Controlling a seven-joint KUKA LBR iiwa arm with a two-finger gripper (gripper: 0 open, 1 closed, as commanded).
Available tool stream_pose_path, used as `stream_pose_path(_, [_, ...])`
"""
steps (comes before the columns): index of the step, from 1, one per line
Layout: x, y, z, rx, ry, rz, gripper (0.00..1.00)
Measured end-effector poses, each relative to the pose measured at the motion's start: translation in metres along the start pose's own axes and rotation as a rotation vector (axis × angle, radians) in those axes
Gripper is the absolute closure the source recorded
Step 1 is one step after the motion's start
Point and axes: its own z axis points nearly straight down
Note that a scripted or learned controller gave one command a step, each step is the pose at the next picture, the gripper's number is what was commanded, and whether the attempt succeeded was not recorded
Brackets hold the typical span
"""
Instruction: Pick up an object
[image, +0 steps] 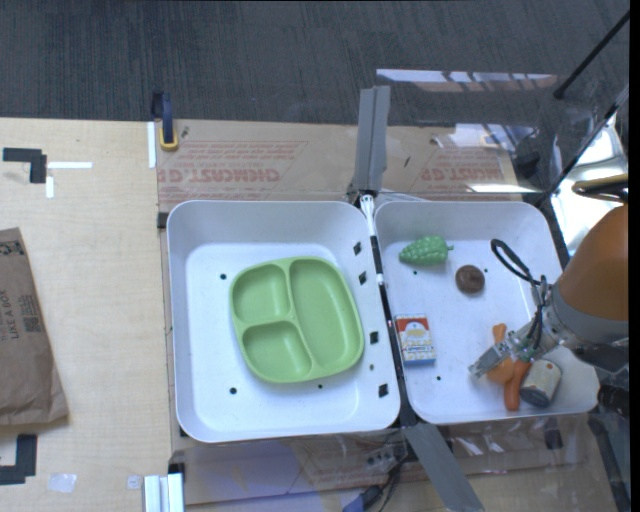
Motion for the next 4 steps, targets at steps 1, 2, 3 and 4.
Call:
stream_pose_path(1, [-0.036,-0.017,0.000,-0.001,-0.001,-0.173,0.00])
stream_pose_path(2, [-0.036,-0.017,-0.008,-0.002,0.000,-0.168,1.00])
stream_pose_path(3, [-0.013,0.036,-0.123,0.002,-0.001,0.204,1.00])
stream_pose_path(4, [0.039,0.100,-0.158,0.002,-0.002,0.291,1.00])
